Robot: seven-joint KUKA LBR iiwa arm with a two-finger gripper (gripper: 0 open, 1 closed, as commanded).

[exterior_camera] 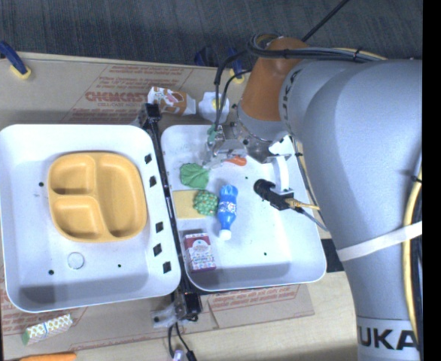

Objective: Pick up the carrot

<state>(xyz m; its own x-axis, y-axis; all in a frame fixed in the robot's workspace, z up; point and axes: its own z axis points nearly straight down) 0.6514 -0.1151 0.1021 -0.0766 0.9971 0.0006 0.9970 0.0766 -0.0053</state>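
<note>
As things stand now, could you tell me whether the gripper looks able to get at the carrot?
Probably yes. The gripper hangs right beside the carrot at the far end of the right bin, and nothing lies on top of it; the green leaf and blue bottle sit apart from it.
</note>
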